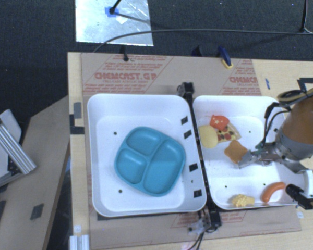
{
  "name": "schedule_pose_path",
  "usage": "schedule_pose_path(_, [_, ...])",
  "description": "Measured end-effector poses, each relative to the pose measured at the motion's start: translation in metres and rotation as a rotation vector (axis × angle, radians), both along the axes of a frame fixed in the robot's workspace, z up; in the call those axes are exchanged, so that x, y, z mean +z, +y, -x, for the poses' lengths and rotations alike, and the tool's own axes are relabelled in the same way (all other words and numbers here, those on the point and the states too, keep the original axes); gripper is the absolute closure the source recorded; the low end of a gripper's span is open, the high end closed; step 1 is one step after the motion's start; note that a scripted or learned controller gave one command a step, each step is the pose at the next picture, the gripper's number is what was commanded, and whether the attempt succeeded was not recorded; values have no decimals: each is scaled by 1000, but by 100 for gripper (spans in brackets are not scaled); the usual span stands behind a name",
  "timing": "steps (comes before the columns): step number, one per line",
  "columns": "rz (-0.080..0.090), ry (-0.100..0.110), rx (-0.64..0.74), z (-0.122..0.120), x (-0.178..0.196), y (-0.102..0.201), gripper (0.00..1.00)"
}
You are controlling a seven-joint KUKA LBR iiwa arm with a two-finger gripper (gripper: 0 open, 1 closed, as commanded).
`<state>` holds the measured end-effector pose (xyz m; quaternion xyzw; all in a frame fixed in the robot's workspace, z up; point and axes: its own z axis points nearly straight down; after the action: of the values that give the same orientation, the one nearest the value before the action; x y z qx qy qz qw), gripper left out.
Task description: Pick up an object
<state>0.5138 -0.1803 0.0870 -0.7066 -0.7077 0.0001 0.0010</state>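
- Brown toast-like piece [235, 151]: likeliest target, judged from where the gripper sits. It lies flat in the right bin [253, 105], left of centre, turned like a diamond, with no clear long axis; one corner points toward the gripper.
- Gripper [243, 163]: reaches in from the right, low over the bin floor, tip at the lower right edge of the brown piece, touching or just short of it; cannot tell which.
- End effector state: cannot tell; the tip reads as one grey wedge from this angle, and nothing is visibly held.
- Step in hand (judgement): final approach to the grasp, not yet a lift.
- Next move calls for (judgement): the tip centred over the piece, not at its edge, then a closure across its narrow thickness; a flat piece on a flat floor may slide away instead.
- Close neighbours: pizza-slice piece [228, 134] just above, pale yellow piece [208, 137] up-left, red piece [219, 121] beyond.
- Farther off: orange sausage [272, 191] near the front wall, long axis slanting up to the right; yellow corn-like piece [241, 200] beside it.
- Left bin [107, 108]: holds a blue divided plate [126, 165].
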Motion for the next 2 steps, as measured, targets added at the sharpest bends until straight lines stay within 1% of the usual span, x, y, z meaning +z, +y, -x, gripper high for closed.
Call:
schedule_pose_path(1, [3,-4,0,-1,14,-1,100])
schedule_pose_path(2, [2,-6,2,0,58,2,100])
